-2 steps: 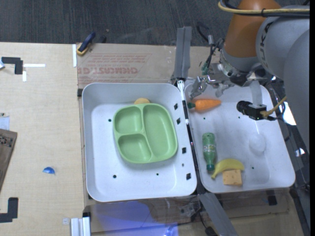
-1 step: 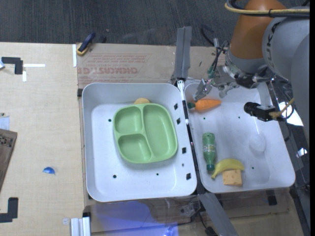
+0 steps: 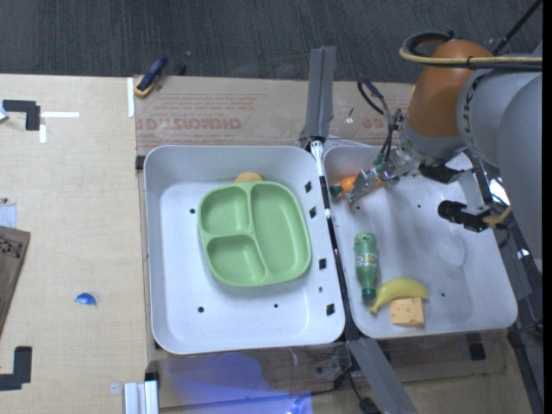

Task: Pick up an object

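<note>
Two white bins side by side on the bench. Left bin (image 3: 172,257) holds a green divided plate (image 3: 255,232), and a small yellow-orange thing (image 3: 248,178) peeks out at the plate's 12 o'clock edge. Right bin (image 3: 466,300) holds the loose stuff: green bottle (image 3: 366,266), banana (image 3: 398,291), an orange-tan block (image 3: 408,313) touching the banana's underside, and a small orange object (image 3: 347,182) up in the bin's 10–11 o'clock corner.

Arm (image 3: 483,102) comes in from 3 o'clock, orange band high, wrist tipped down toward that far-left corner of the right bin. Gripper (image 3: 366,184) sits low there, pointing roughly toward 8–9 o'clock. Whether it is spread or closed I cannot tell; the tip is small and cluttered with cables. Nothing visibly held.

Key relation: the small orange object lies just beside the gripper tip, at its 9 o'clock, tight against the bin's left wall. Too small to read any long axis. My guess is that's the target, with the wall crowding the approach, so a miss or a scrape on the rim looks likely.

Other candidates are well apart from the gripper, down at its 6 o'clock. Bottle's long axis runs 12-to-6, parallel to the bin's left wall. Banana runs roughly 8-to-2, just beside the bottle's lower end.

Pick not yet done, judging by the layout.
</note>
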Robot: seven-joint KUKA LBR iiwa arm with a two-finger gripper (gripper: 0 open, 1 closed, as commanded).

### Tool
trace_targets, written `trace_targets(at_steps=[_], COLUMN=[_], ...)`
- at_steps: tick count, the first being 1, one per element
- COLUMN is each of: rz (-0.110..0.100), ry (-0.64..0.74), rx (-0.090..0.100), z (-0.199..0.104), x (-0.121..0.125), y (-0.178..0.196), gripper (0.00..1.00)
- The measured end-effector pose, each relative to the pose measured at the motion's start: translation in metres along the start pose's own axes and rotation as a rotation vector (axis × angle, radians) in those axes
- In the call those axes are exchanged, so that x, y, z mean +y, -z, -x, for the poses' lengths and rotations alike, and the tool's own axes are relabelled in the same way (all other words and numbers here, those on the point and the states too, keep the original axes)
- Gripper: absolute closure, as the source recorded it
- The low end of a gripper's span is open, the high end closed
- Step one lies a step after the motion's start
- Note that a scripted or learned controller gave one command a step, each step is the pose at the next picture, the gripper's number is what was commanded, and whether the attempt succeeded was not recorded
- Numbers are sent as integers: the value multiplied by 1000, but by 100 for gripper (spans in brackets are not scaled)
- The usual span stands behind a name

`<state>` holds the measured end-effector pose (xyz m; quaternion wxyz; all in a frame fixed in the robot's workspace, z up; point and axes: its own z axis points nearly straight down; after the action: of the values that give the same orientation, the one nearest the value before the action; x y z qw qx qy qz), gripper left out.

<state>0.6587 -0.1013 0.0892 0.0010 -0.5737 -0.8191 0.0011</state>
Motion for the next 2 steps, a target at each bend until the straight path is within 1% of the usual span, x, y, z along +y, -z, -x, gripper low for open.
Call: trace_targets(at_steps=[1, 2], rz=[-4, -7], ry=[-4, -7], rx=[2, 3], z=[1, 2], x=[-1, -1], y=[5, 11], gripper=[100, 100])
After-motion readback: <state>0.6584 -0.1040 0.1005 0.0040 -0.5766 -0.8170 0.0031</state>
